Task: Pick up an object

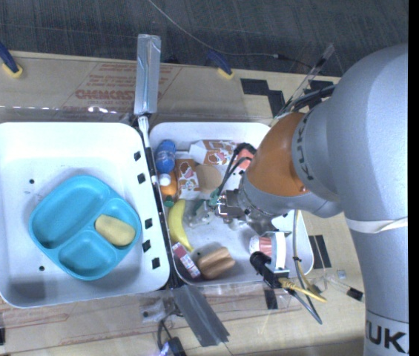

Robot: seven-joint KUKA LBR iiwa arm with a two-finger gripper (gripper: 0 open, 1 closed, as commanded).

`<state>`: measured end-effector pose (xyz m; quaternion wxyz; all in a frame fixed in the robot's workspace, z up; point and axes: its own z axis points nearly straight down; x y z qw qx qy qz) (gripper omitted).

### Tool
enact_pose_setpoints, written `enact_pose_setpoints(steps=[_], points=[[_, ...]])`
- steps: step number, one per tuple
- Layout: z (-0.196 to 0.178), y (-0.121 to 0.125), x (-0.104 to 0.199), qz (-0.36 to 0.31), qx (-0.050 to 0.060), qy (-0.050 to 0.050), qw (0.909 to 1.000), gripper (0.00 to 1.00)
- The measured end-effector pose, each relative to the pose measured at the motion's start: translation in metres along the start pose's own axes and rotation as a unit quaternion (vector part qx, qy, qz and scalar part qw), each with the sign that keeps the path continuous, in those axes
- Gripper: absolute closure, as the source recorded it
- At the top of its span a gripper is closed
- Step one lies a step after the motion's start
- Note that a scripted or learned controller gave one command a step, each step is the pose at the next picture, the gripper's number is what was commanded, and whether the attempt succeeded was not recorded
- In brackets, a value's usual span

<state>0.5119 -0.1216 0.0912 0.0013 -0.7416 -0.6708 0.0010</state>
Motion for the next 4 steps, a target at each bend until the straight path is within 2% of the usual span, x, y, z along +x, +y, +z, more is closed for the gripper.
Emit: enact_pose_setpoints(steps=[1,2,3,4], points=[[-0.001,0.057,0.027,-0.056,-0.001,0.001,0.9984,0.0],[0.0,0.028,0.021,-0.106,0.001,0.0,0.9944,0.0],[-0.009,0.028,0.021,-0.108,0.001,0.001,0.9942,1.0],[-0.104,0.07,0.08,-0.033,-0.004,0.001,0.9995,1.0]])
